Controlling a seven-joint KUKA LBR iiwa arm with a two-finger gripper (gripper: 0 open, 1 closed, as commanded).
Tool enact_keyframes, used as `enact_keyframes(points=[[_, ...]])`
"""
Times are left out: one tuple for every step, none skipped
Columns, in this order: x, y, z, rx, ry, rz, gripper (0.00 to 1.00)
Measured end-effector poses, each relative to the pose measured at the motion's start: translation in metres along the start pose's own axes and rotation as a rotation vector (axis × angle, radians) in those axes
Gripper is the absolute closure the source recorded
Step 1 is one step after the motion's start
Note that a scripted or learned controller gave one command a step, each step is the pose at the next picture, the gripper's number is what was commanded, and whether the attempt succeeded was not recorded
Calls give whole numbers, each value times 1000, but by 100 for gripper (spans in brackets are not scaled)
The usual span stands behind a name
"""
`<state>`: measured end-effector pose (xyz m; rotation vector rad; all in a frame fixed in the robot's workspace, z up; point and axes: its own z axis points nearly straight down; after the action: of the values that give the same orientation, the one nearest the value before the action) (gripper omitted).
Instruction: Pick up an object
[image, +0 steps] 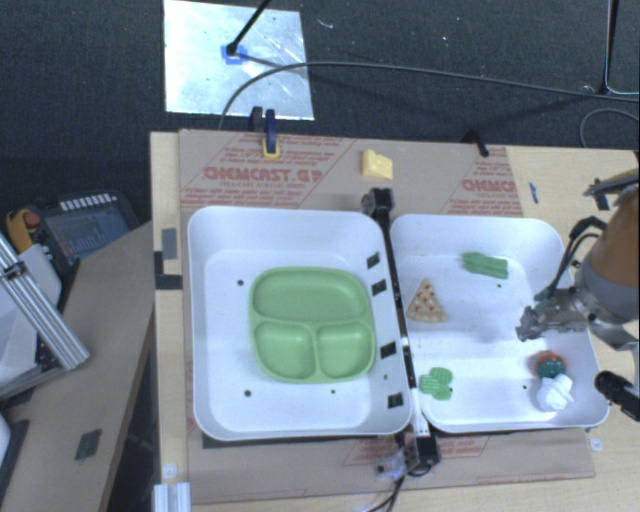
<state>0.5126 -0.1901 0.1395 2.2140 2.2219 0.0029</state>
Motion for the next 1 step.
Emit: enact_keyframes(points=[[-4, 6, -45, -1, 0, -1, 100]])
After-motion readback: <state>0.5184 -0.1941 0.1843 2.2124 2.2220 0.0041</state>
